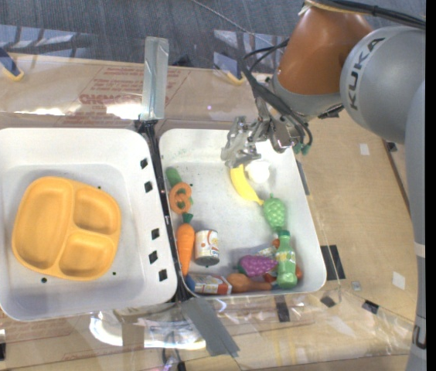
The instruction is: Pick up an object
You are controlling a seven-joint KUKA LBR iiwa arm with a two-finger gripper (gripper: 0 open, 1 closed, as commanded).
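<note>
Banana (243,185) lies partly under the gripper (240,154) in the right bin (311,230); we cannot tell how its jaws stand.

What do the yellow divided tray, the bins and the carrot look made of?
Yellow tray: probably molded plastic, matte, with rounded compartments and even color. Bins: likely thin formed plastic, white and slightly glossy, with soft rounded rims. Carrot: looks like toy plastic, uniformly orange with a smooth sheen; could be rubbery, can't tell.
</note>
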